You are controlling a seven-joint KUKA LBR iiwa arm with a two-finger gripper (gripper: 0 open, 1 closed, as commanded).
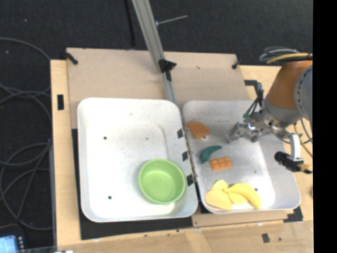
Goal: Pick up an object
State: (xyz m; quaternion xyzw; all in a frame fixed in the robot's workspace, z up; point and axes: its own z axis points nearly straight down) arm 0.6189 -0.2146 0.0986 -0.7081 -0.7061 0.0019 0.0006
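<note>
The right bin [274, 191] holds an orange waffle-like piece [198, 129] at its upper left, a small teal curved piece [209, 152] below it, a small orange block [220, 164], and yellow bananas [231, 195] near the front wall. A green bowl [161, 180] sits in the left bin [105, 120] near its front right corner. My gripper [243, 130] hangs over the upper middle of the right bin, right of the waffle piece and apart from it. Nothing shows between its fingers.
A slanted metal pole [150, 30] rises from behind the bins at the bench's back. The arm's orange band [288, 86] and grey wrist lie over the right bin's right side. Cables run on the dark floor at the left.
</note>
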